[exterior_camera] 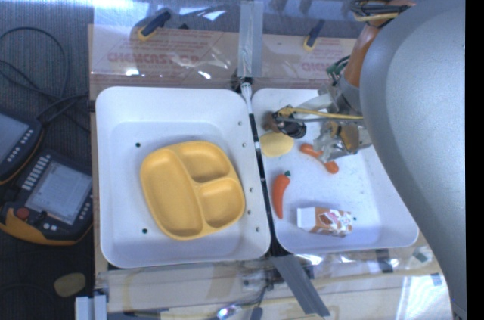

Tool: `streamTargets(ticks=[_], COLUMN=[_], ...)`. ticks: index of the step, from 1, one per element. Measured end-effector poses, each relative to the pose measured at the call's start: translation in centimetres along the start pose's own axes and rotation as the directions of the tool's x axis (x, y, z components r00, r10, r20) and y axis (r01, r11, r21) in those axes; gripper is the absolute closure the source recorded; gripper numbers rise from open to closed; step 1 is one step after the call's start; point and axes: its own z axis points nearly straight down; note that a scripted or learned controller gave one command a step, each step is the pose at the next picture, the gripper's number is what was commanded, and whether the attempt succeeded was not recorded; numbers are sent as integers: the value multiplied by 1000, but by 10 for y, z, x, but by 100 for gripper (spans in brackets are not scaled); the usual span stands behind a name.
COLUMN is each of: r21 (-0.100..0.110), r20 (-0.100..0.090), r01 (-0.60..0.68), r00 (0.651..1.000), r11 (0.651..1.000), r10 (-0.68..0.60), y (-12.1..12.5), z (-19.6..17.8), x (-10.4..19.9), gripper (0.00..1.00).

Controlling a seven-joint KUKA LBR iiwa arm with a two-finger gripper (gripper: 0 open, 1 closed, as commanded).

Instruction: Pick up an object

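Small carrot (314, 154): slim, plain orange, no green showing, lying at a slant in the upper-middle of the R bin (370, 197), low end toward 4 o'clock. That low end is sitting just under the gripper (337, 147); can't tell if they're touching.

Gripper is hanging over the bin's upper half, approx 1 o'clock from the small carrot. Can't tell whether it's clenched or released, too much hardware crowding it. Nothing is visibly sitting in its grasp.

Arm (423, 129) is coming in from 3 o'clock as a big grey bulk covering the bin's right edge, w/ the orange band (364, 45) showing at 12 o'clock above the wrist.

Other objs in the R bin:
- pale yellow rounded obj (276, 145) is lying at 9 o'clock from the small carrot, near it, close to the bin's left wall.
- bigger carrot (280, 197) w/ green top is lying near-upright in the view at 7 o'clock, green end at 12.
- white packet (325, 220) w/ orange-brown print is lying at 6 o'clock, near the front wall.

L bin (121, 129) is holding a yellow divided plate (193, 190), 3 compartments, sitting a bit toward 5 o'clock of centre.
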Motion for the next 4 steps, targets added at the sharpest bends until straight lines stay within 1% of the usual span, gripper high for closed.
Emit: streamTargets(ticks=[1,2,3,4], r21=[1,-9,2,1], r20=[1,-20,-1,1], r01=[-6,0,0,7], r00=[1000,1000,1000,1000], r11=[1000,1000,1000,1000], r10=[6,0,0,-7], y=[77,65,33,36], z=[65,100,44,84], x=[-13,41,26,30], gripper=[100,100,100,100])
